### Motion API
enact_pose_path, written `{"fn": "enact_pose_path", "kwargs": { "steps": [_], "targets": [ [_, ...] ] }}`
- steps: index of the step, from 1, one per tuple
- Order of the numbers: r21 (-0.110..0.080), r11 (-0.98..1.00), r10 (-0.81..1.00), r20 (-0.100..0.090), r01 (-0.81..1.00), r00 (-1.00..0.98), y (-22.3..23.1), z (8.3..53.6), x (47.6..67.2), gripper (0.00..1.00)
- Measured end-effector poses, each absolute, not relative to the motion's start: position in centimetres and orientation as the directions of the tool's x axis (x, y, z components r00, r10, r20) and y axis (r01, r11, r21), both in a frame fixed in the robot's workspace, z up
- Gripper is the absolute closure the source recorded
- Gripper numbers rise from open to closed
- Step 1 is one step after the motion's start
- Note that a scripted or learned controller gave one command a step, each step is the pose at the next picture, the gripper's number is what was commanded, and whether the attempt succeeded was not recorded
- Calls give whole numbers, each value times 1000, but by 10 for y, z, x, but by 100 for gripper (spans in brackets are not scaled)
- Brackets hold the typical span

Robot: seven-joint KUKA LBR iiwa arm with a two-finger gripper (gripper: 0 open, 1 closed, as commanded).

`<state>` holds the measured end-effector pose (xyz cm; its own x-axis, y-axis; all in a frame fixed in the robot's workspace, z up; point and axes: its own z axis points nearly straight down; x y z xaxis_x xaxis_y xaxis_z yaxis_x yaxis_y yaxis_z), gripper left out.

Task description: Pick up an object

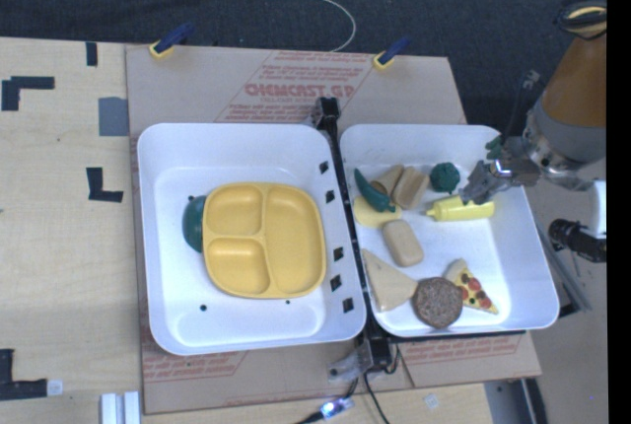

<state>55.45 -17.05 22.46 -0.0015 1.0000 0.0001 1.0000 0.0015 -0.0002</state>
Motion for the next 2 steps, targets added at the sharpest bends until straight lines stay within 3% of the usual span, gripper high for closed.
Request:
{"fn": "enact_pose_path", "kwargs": {
  "steps": [2],
  "targets": [
    [-5,6,1000,2,1000,-6,-57,225,507,100]
  ]
}}
